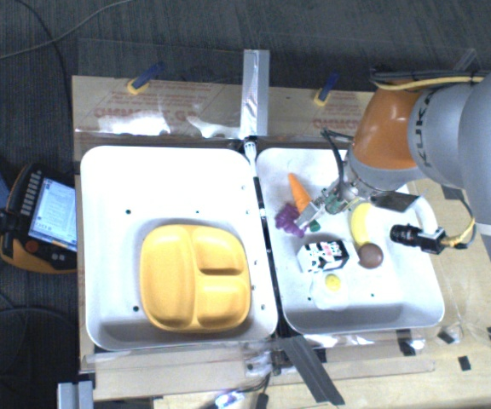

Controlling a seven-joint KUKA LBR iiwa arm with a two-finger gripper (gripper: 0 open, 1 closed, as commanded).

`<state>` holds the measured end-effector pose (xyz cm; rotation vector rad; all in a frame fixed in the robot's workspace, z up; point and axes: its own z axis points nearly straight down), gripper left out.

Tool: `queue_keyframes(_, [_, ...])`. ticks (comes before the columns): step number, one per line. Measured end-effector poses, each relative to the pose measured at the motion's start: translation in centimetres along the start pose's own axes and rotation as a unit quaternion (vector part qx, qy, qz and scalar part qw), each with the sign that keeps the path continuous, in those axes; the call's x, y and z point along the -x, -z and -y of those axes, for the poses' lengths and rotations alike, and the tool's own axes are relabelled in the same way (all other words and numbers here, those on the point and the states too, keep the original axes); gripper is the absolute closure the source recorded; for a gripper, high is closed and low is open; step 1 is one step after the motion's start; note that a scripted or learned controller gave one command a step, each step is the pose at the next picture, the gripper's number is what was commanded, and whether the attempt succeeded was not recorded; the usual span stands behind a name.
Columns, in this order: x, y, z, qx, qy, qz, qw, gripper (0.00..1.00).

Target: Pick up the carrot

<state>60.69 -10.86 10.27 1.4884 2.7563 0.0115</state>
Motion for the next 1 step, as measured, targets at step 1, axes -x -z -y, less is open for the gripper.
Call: queue_keyframes(1, [-4.19,7.08,-7.87,-0.024,-0.091,-0.010,0.9955,1.00])
